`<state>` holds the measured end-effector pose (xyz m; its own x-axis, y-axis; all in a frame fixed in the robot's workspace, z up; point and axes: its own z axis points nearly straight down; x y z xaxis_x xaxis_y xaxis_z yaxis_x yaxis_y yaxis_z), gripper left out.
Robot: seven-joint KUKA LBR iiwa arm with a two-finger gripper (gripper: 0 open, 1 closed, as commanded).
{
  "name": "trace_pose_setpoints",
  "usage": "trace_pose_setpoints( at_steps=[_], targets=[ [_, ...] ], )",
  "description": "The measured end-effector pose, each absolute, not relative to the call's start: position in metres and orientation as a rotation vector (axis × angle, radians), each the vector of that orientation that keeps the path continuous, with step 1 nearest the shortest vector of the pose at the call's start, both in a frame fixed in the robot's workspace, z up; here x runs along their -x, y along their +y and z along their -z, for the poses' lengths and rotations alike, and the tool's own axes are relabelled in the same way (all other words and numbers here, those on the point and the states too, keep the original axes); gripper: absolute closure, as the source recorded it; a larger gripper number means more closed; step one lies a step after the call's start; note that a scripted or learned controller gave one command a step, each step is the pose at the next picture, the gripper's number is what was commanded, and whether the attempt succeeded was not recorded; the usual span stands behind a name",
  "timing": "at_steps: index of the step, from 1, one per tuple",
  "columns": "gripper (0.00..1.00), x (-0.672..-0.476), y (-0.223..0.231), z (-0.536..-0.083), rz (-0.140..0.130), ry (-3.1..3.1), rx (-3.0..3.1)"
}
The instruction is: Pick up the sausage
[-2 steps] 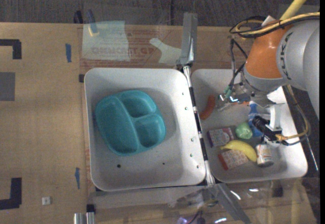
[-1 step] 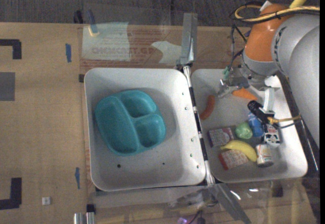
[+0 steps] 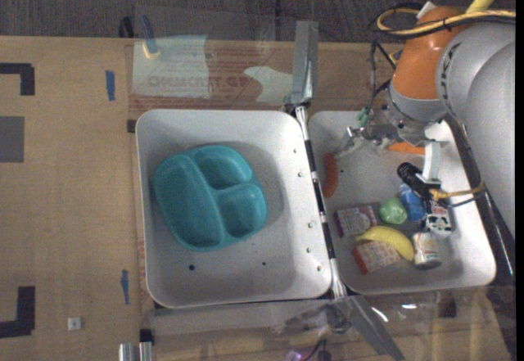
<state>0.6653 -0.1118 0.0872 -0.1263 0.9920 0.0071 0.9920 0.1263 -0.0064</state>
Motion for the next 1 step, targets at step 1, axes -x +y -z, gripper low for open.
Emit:
trace_pose_setpoints(
  at_steps=[1],
  targets=[
    [1.0,-0.6673,-0.115,-0.0993,0.0,-2.36,2.081]
  ],
)
